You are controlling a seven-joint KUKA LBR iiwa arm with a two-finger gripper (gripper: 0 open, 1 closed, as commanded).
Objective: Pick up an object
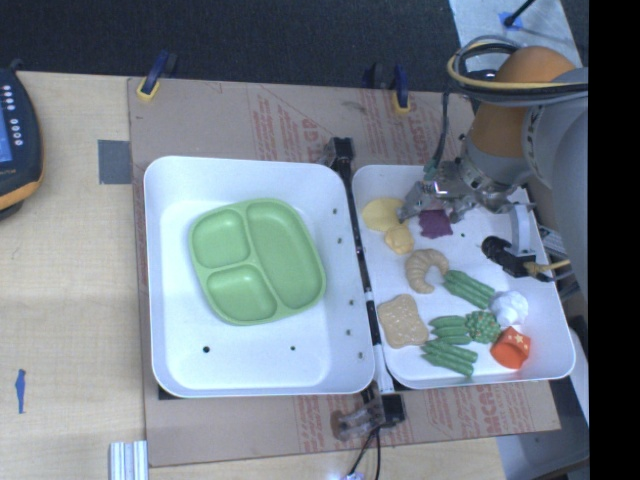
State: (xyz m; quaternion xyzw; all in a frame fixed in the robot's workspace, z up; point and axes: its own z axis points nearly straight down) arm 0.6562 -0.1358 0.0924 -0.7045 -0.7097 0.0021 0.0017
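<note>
Left bin: holds a green divided plate, lying flat near its middle. Right bin: crowded with toy food — yellow piece, croissant, cracker, green beans, red piece. Pincer low at the bin's far end, just above a purple piece; cannot tell whether spread or pressed together.

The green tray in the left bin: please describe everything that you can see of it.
The green tray is light green, looks like smooth plastic, and has rounded corners. It is divided into three compartments, two smaller and one larger, all holding nothing. It lies flat, slightly rotated, on the floor of the left bin, apart from the walls. Nothing else touches it.
</note>
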